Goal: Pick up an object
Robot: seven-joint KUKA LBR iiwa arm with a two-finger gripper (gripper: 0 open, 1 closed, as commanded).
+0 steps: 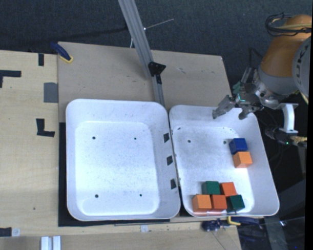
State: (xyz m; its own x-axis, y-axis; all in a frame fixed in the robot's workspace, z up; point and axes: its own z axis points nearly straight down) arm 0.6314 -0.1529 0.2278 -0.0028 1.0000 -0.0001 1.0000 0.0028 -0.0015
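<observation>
Inside the right bin (262, 166) lie small plain blocks: a blue block (238, 145) touching an orange block (242, 159) near the right wall, and a cluster (218, 196) of orange and green ones at the front; none bears any writing. Over the bin's back edge the gripper (232, 110) hangs spread wide, holding nothing.

Grey arm (294, 60) w/ orange band, black cables
</observation>
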